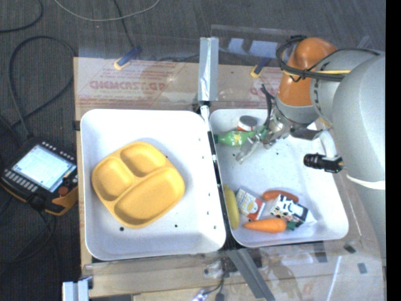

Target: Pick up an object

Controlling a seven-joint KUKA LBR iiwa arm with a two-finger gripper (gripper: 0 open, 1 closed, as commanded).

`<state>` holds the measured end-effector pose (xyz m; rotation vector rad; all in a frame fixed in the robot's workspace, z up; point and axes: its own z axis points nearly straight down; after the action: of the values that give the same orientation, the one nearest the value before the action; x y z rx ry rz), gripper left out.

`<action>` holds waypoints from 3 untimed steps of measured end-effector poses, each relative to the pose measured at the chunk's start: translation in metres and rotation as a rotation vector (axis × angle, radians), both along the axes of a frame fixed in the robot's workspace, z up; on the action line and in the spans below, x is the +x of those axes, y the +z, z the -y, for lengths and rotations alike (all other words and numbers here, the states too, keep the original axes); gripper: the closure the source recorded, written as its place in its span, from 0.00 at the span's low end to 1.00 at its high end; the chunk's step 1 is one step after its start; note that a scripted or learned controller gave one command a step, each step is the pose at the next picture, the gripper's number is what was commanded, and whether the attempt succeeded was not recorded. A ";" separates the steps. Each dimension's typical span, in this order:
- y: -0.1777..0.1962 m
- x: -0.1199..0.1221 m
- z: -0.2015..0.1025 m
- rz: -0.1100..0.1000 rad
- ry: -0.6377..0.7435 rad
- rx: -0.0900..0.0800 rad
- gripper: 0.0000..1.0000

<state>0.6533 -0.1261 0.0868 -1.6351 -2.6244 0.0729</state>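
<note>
1. Gripper point(250, 146) sits in the upper left part of the right bin point(326, 193), reaching in from the grey arm point(363, 118) with its orange band point(305, 68) at the upper right of the frame.
2. Whether the claw is released or clenched cannot be told here; its metal parts blur together at this size.
3. A green object point(230, 138), perhaps a small toy or packet, lies just left of the gripper, close to the bin's left wall; its long axis runs roughly left to right, and whether the two touch cannot be told.
4. A small grey-rimmed round object point(248, 123) lies just above the green one, near the bin's upper edge.
5. In the lower part of the right bin, an orange carrot point(265, 226) lies with its long axis nearly left to right, the narrow tip pointing left.
6. A yellow banana-like piece point(232, 208) lies along the bin's left wall, long axis running top to bottom.
7. Between them crowd a small white-and-orange packet point(248, 202), a red piece point(276, 195) and a black-and-white item point(289, 209), touching or overlapping.
8. The left bin point(100, 124) holds a yellow divided plate point(138, 184), three compartments facing up, well apart from the gripper.
9. A tablet-like pendant point(39, 171) lies on the floor at the frame's left edge.
</note>
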 end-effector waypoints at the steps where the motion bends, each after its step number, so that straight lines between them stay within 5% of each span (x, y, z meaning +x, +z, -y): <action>1: -0.001 -0.003 -0.007 -0.015 -0.266 -0.010 0.00; 2: 0.001 0.008 -0.013 0.039 -0.170 -0.004 0.00; 3: 0.052 0.015 0.020 0.068 -0.174 0.006 0.00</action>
<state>0.6684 -0.1460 0.1392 -1.8877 -2.5134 0.0032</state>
